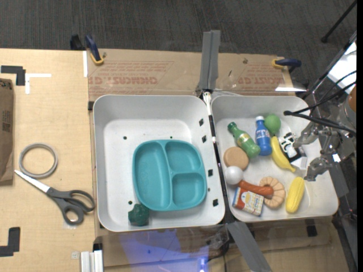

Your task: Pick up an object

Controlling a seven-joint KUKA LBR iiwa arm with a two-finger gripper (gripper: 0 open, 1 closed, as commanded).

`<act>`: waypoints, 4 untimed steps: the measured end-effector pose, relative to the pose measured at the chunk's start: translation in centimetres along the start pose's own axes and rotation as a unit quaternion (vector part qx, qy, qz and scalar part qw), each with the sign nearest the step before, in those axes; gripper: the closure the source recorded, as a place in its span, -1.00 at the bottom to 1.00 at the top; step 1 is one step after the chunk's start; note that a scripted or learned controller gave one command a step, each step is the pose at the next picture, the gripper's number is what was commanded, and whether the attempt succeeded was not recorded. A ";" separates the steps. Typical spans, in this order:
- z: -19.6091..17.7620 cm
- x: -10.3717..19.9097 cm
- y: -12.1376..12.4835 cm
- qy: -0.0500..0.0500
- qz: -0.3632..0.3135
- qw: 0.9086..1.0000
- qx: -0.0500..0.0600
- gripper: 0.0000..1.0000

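We found the gripper [311, 152] spread wide and holding nothing above the right bin's [320, 208] far edge, just beside the banana [279, 153] among the toy food.

Hand [309, 156] hangs low, its 2 fingers spread.

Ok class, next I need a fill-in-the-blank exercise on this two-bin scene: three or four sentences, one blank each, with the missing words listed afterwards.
1. The teal divided tray lies in the ______ bin.
2. The dark green lump sits at that bin's front edge, just off the tray's front-______ corner.
3. The scissors lie on the bench, in front of the roll of ______.
4. The corn cob lies in the right bin, in front of the ______.

Missing words: left; left; tape; banana
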State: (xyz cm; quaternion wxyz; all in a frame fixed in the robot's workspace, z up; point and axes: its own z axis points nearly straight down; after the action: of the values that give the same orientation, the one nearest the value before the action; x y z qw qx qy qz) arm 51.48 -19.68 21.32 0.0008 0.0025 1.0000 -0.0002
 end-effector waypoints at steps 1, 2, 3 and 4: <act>11.6 1.9 -0.2 -0.002 0.233 0.973 0.000 -1.00; 10.5 1.7 -0.1 -0.003 0.230 0.973 0.000 1.00; -5.3 2.0 5.2 -0.001 0.328 0.945 0.001 1.00; -5.3 2.0 5.2 -0.001 0.328 0.945 0.001 -1.00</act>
State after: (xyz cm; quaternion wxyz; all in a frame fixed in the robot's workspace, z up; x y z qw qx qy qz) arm 49.45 -14.51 26.59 0.0017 0.3307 0.9437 -0.0005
